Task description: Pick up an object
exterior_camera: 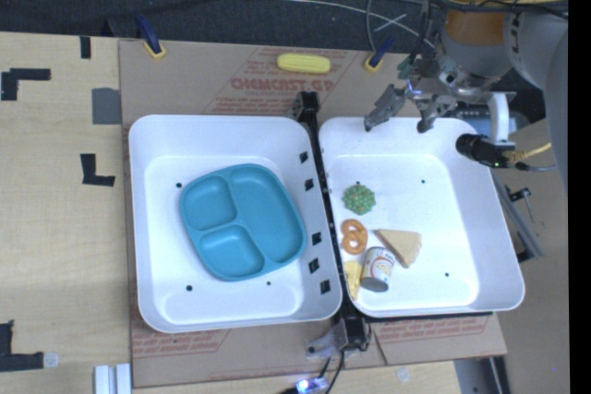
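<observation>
Nearest the camera, at about six o'clock in the right bin (480, 286), a small can (377, 268) is lying on its side, touching a yellow piece (353, 275) at its nine o'clock. A tan wedge (400, 244) is resting just beside the can at its two o'clock. A pretzel (354, 235) is sitting at the wedge's nine o'clock, and a green, knobbly ball (359, 197) is lying just beyond the pretzel at twelve o'clock. In the left bin (148, 198) a blue divided plate (242, 220) is lying near the middle. Farther off, the gripper (403, 117) is hanging over the right bin's far rim at twelve o'clock, its two fingers (379, 114) spreading apart with nothing between them, well apart from the food items. Beyond the bins, at twelve o'clock, a yellow banana (303, 63) is lying on the cardboard sheet (231, 78).
</observation>
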{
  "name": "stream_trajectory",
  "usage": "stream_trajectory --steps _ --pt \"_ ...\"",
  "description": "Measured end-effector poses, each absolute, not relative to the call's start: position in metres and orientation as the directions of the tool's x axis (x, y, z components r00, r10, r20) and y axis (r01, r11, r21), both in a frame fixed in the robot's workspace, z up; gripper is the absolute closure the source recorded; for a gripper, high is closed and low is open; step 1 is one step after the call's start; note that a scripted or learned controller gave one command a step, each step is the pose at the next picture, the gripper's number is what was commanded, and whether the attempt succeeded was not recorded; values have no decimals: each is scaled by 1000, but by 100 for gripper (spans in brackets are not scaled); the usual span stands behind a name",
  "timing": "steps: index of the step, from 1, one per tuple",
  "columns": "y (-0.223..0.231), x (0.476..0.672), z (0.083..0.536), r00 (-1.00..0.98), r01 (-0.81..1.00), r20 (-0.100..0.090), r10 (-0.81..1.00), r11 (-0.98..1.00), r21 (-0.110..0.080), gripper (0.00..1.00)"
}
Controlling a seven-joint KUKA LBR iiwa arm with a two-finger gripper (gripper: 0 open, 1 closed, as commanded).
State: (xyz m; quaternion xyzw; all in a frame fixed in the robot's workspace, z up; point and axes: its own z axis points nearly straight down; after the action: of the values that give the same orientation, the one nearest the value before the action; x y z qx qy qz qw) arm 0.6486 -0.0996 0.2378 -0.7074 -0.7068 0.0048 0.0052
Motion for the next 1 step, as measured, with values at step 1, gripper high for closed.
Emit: stream_trajectory --steps 1 --pt "-100 651 245 -2 1000 -1 1000 2 -2 0"
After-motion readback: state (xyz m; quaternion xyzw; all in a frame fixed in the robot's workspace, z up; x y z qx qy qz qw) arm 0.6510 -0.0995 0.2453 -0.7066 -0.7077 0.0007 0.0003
